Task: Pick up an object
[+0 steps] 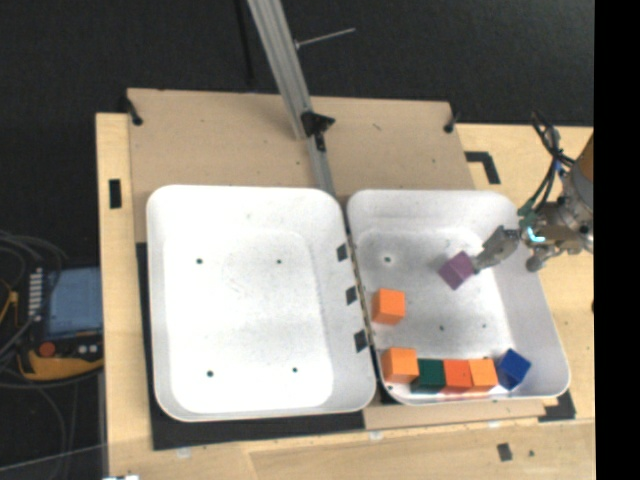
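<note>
Over the right bin (pixel 530 308), the fingers (pixel 488 253) reach in from the right edge and touch a purple block (pixel 457 269) at their tip; whether they pinch it cannot be told. Below-left of them sits an orange cube (pixel 389 305). Further below, a row of blocks (pixel 455 371) lines the bin's near wall.

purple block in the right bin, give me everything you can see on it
The purple block is a small cube-like piece in a flat, dull purple, with no markings that can be made out. It sits tilted, turned corner-on to the bin's sides, in the upper middle of the right bin, apart from the orange block and the row of blocks along the near wall. A grey gripper finger meets its upper right edge; whether it is clamped or lifted cannot be told.
</note>
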